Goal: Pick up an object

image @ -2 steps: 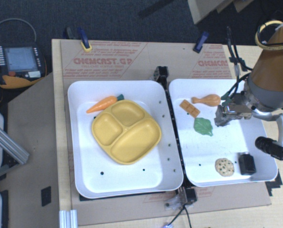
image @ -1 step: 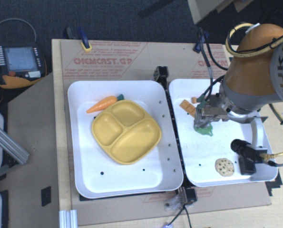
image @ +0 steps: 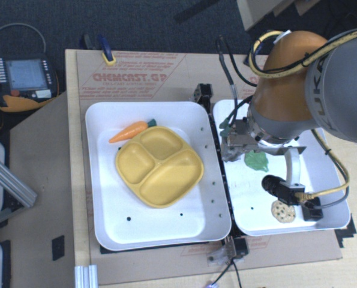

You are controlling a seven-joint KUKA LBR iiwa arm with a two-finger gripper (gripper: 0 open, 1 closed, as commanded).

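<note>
Pincer (image: 233, 152) beside a crinkled green leaf (image: 257, 161).

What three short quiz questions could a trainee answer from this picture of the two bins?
1. True or false: the carrot lies in the right bin.
2. Which thing lies nearest the front rim of the right bin? A) leaf B) cookie C) yellow plate
3. How many compartments does the yellow plate have?

Key: 1 false, it lies in the left bin, touching the plate. 2 B. 3 three.
</note>
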